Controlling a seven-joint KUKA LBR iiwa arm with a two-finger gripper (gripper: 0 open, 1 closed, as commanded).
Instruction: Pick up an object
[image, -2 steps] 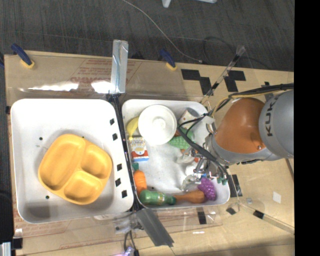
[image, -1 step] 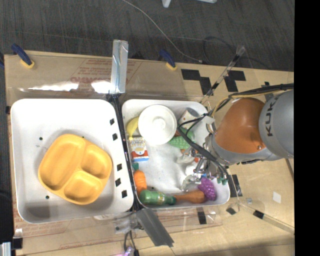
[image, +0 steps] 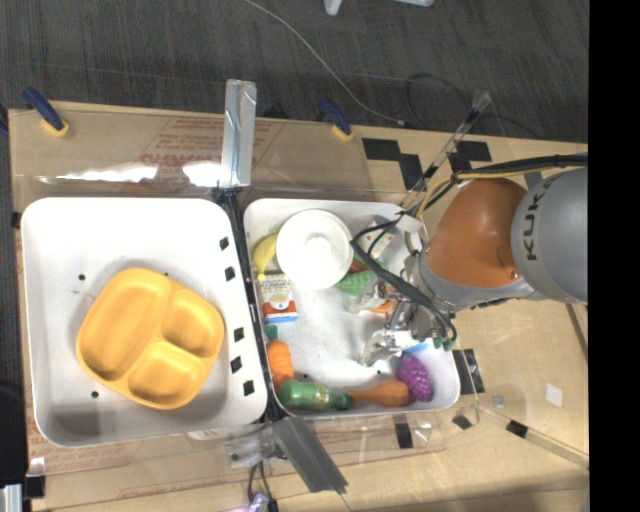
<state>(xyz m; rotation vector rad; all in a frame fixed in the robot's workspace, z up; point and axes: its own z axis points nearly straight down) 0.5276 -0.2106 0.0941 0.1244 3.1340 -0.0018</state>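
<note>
The left bin (image: 40, 300) holds a yellow divided tray (image: 150, 335) lying flat, well apart from the arm. The right bin (image: 330, 395) holds the candidate objects: a white round lid or bowl (image: 314, 248) near the far wall, a yellow item (image: 263, 252) just beside it, a small carton (image: 278, 300) with a red-and-white label whose writing is too small to read, an orange carrot-like toy (image: 279, 358), a green bottle (image: 312, 397) along the near wall, a green item (image: 357, 284) and a purple grape cluster (image: 415, 375). The gripper (image: 392, 340) sits low in the right bin, just beside the grape cluster; whether it is apart or together cannot be told, and nothing is seen between its tips. For a sound pick, the gripper should centre over one isolated object, the grape cluster being nearest, descend vertically, and avoid the bin wall. The arm (image: 540, 240) shows the lettering "KU" on its grey casing.
</note>
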